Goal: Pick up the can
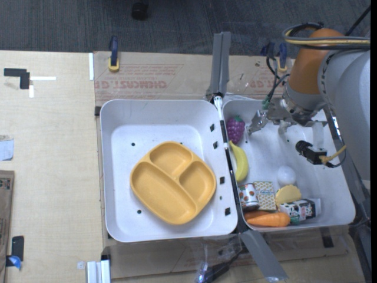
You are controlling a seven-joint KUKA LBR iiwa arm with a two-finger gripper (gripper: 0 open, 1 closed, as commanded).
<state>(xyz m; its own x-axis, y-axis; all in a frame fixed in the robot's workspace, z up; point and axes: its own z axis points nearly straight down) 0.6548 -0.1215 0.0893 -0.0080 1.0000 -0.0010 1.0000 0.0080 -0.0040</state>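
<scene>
The gripper [270,121] hangs over the far end of the right bin [339,214], its two fingers [257,122] spread apart with only white bin floor between them, nothing pinched. Above it, the grey arm [347,81] with its orange band [309,61] comes in from the right, cables looping round the wrist.

Just left of the fingers, a bunch of purple grapes [235,128] sits against the bin's left wall, and below that a banana [240,161] lies along the same wall. Well apart from the gripper, down at the near end, there's the can [249,196], lying beside the left wall just below the banana's tip. Right beside it is a small patterned packet [265,194], then a yellow chip-shaped piece [287,193], with a white ball [285,174] a little above. A carrot [268,219] lies along the near wall, just under the can, and a small dark-labelled carton [301,210] rests at its right end.

Over in the left bin [109,175], a yellow divided plate [172,183] sits in the middle.
</scene>
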